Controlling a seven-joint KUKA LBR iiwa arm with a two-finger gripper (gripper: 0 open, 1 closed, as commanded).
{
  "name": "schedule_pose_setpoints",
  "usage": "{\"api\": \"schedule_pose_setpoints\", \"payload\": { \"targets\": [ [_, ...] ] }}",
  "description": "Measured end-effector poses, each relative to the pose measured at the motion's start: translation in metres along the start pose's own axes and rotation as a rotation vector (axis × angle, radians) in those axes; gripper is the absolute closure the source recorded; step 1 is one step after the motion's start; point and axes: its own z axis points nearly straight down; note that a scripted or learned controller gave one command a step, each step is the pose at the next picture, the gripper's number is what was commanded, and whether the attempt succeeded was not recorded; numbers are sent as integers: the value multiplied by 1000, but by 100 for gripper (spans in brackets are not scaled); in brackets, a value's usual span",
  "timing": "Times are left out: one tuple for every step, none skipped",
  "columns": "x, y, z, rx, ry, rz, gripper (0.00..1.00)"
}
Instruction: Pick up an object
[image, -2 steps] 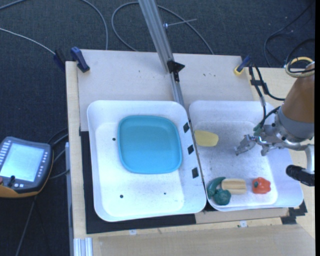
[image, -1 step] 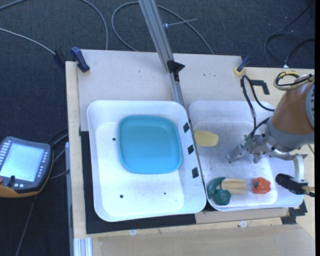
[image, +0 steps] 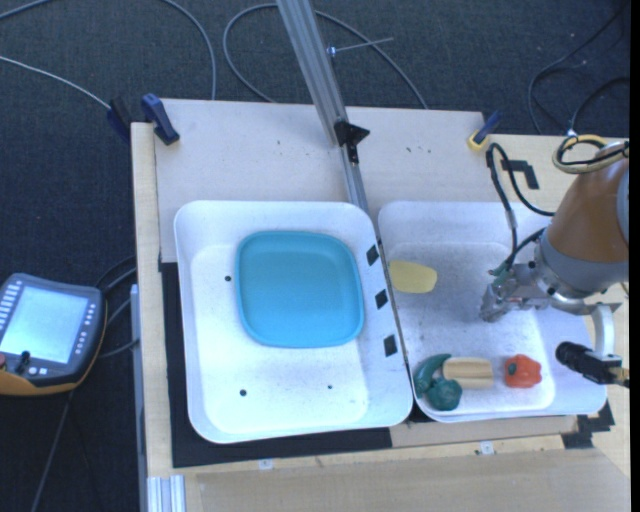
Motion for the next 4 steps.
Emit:
{"api": "schedule_pose_setpoints", "payload": {
  "targets": [
    [-1, 2, -42, -3, -1, 0, 100],
    [-8, 5, -103, -5, -2, 0, 100],
    [-15, 2, -162, -5, -2, 0, 100],
    [37, -5, -146, 2, 1, -4, 100]
  ]
}}
